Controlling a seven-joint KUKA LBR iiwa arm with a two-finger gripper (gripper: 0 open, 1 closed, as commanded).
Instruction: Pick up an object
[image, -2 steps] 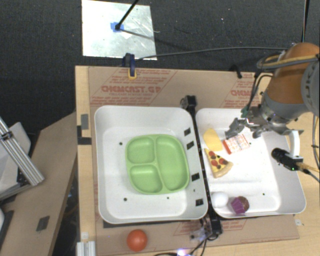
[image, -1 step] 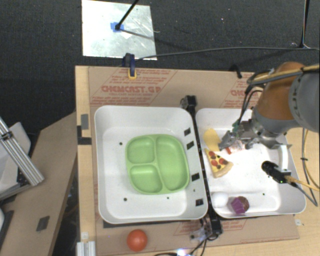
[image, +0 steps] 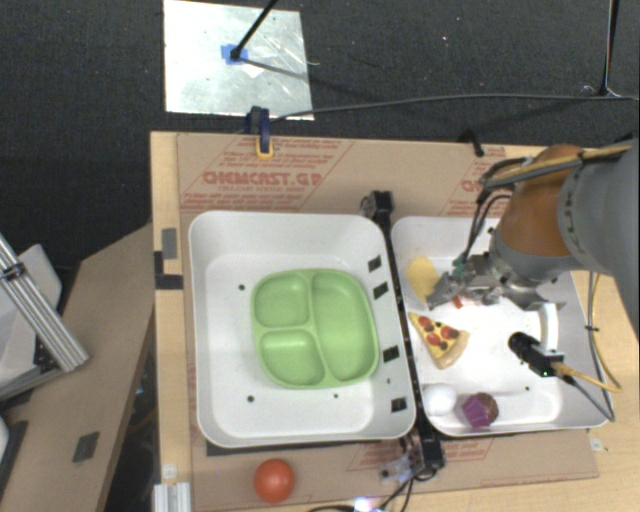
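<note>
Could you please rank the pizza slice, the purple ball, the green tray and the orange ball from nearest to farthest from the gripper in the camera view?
From the gripper, in the right bin:
1. Pizza slice, just below it in the same bin.
2. Green tray, in the left bin.
3. Purple ball, at the right bin's near edge; close to the tray's ranking.
4. Orange ball, on the bench in front of the left bin.

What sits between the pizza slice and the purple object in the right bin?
Camera view: bare white bin floor. Nothing lies between the pizza slice and the purple object; the white ball sits beside the purple object, off that line.
</note>
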